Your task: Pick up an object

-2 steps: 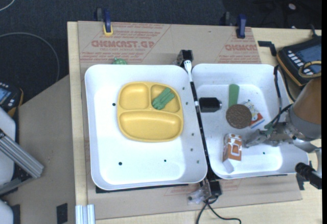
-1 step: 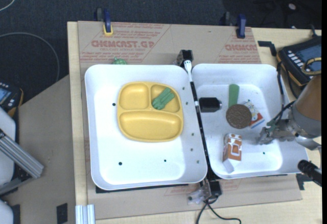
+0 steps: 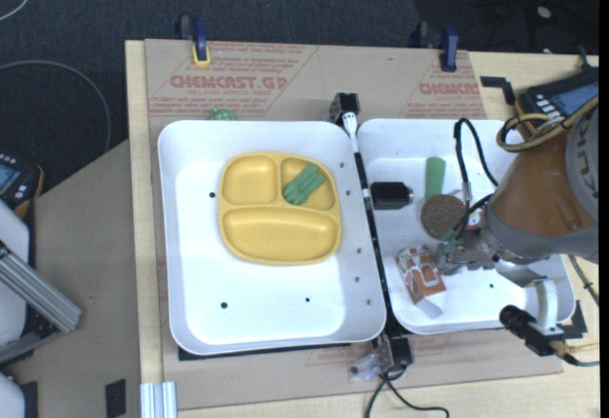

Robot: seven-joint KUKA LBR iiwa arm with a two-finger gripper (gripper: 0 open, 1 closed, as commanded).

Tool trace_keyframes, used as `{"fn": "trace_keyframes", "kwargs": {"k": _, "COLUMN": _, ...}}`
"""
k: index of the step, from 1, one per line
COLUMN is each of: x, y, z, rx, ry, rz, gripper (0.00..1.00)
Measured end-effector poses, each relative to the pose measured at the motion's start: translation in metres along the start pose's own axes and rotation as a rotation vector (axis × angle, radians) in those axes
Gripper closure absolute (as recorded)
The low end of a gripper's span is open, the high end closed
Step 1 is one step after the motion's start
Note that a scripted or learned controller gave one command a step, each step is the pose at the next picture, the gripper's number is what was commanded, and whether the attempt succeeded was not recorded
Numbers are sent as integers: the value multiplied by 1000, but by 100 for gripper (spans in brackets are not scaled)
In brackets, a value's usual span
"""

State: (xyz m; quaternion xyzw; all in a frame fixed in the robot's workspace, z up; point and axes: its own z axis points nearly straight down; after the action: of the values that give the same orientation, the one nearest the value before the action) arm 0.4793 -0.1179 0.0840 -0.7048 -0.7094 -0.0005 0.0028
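Over right bin (image 3: pixel 476 316) gripper (image 3: pixel 447 256) sits low beside brown snack packet (image 3: pixel 422 275); can't tell jaw state, wrist blocks it. Yellow divided plate (image 3: pixel 279 209) with green piece (image 3: pixel 304 184) in left bin (image 3: pixel 190 245)

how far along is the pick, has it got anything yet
Early. Done: the arm has reached into the right bin, with the gripper low beside the brown packet and round disc. In hand: nothing visibly lifted; whether it grips anything cannot be told. Left: grasping and raising one item. The green stick, black block and the yellow plate with its green piece lie untouched.
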Motion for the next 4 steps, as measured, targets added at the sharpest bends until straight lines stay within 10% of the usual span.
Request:
{"fn": "trace_keyframes", "kwargs": {"k": 1, "x": 61, "y": 35, "z": -107, "rx": -16, "ry": -5, "rz": -2, "gripper": 100}}
{"fn": "trace_keyframes", "kwargs": {"k": 2, "x": 134, "y": -1, "z": -100, "rx": 2, "ry": -1, "rz": -1, "gripper": 100}}
{"fn": "trace_keyframes", "kwargs": {"k": 3, "x": 206, "y": 2, "z": -199, "rx": -14, "ry": 1, "rz": -4, "gripper": 100}}
{"fn": "trace_keyframes", "kwargs": {"k": 4, "x": 201, "y": 1, "z": -194, "rx": -2, "ry": -5, "rz": 5, "gripper": 0}}
